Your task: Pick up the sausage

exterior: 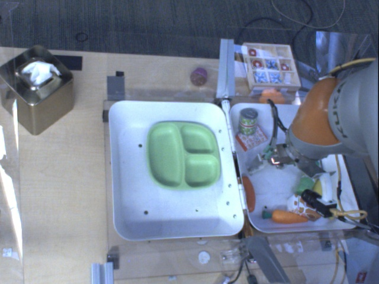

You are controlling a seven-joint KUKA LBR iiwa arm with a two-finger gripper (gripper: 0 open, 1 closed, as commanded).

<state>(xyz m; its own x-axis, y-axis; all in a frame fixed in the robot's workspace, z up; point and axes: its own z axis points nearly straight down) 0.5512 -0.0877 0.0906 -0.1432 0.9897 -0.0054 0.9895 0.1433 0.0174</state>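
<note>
Left bin [124, 158]: green tray [182, 154]. Right bin [269, 185]: sausage [249, 194], carrot [285, 217], can [249, 122]. Claw [267, 158] state unclear.

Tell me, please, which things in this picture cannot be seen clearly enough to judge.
- Gripper, camera view: small and blurred; its state is unclear.
- Sausage: lies against the right bin's left wall, partly hidden by the rim.
- Items under the arm: covered by it, so unidentifiable.
- Tin label: too small to read.
</note>
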